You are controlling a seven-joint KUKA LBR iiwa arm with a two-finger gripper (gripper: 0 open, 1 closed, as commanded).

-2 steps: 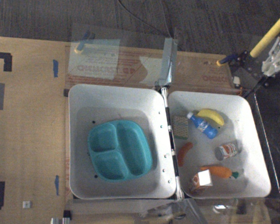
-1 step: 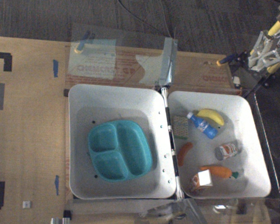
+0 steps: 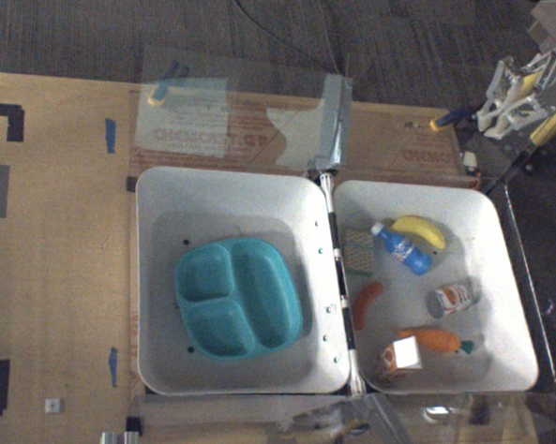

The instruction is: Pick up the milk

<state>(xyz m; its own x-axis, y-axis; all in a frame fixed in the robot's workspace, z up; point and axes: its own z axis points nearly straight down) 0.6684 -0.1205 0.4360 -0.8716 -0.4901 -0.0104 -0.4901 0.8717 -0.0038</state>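
Observation:
The milk point(image 3: 401, 353) is a small carton with a white top and brownish sides, lying near the front left corner of the right bin point(image 3: 509, 277). An orange carrot point(image 3: 435, 341) touches its right side. My gripper point(image 3: 523, 91) is a white and yellow assembly at the upper right of the camera view, beyond the right bin's far corner. It is well away from the milk and nothing shows in its grasp.
The right bin also holds a banana point(image 3: 420, 231), a blue bottle point(image 3: 403, 249), a small can point(image 3: 452, 297), a reddish sausage point(image 3: 366, 304) and a greenish pad point(image 3: 358, 247). A teal divided plate point(image 3: 239, 298) lies in the left bin point(image 3: 167, 200).

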